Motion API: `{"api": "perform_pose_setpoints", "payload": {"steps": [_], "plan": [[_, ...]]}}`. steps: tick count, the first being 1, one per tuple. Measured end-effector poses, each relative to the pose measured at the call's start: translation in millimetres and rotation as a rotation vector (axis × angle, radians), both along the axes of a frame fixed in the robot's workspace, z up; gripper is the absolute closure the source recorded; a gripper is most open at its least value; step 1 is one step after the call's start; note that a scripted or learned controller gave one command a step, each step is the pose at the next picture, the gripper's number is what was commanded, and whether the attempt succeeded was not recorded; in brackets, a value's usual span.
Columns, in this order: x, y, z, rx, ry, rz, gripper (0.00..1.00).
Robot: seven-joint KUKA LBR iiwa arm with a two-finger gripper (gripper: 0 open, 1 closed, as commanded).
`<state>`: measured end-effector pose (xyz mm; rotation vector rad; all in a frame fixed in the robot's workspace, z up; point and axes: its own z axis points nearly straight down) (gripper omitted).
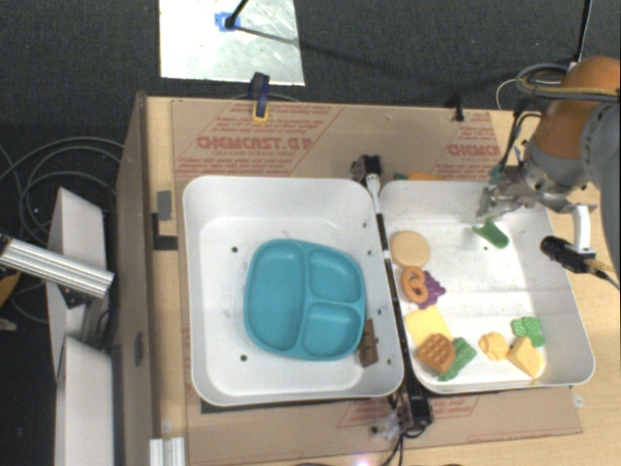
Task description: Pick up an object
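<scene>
I take the divider (388, 280) between the two white bins as my landmark. Left of it sits the left bin (218, 212), and in its middle lies the largest thing here, a teal sectioned plate (306, 299), flat and well apart from my reach, so it plays no part in this try. Right of the divider is the right bin (563, 338), where the small pieces are scattered loose, which is why I work on this side. My arm (572, 124) comes in over that bin's far corner, well right of the divider, with my gripper (497, 205) pointing down; I cannot tell how my gripper is set from here. Just below its tip, apart from the other pieces, lies a small green piece (492, 233), and I judge it to be my target; whether I touch it I cannot say. Just beside the divider are a tan round piece (409, 249), a pretzel on a purple piece (420, 286), and a yellow wedge (424, 323) with a waffle piece (437, 352).
</scene>
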<state>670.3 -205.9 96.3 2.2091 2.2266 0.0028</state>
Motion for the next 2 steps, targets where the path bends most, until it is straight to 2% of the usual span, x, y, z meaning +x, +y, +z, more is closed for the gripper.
{"api": "perform_pose_setpoints", "payload": {"steps": [1, 2], "plan": [[-0.1, 0.3, -0.4, 0.0, 0.001, 0.001, 0.0], [-31.9, 4.9, -12.4, 0.001, 0.006, -0.007, 0.0]]}}
